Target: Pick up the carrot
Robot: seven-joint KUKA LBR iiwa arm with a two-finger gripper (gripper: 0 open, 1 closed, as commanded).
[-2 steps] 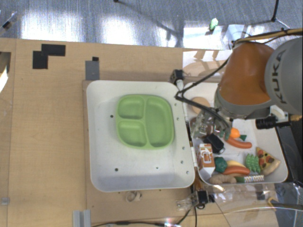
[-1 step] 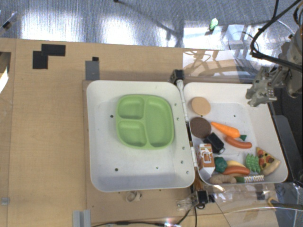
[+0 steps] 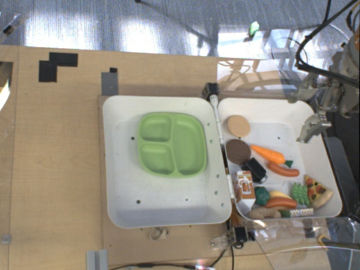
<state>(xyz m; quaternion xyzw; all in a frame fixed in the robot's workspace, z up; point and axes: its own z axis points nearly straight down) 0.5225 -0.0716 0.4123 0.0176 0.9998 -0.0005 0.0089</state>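
Camera view: the carrot (image 3: 269, 152) lies in the right bin (image 3: 281, 129), mid-right of the frame, tilted with its thick end up-left and its green tip down-right, just above a red sausage (image 3: 283, 171). Other toy food crowds the bin's lower edge, so the carrot's upper side looks the freest way in. The end effector (image 3: 313, 127) hangs at the bin's right rim, right of the carrot and apart from it; whether it is spread or pressed together I cannot tell. Nothing is seen in it. The left bin (image 3: 121, 207) holds a green tray (image 3: 171, 144), probably a drop spot unrelated to this pick.
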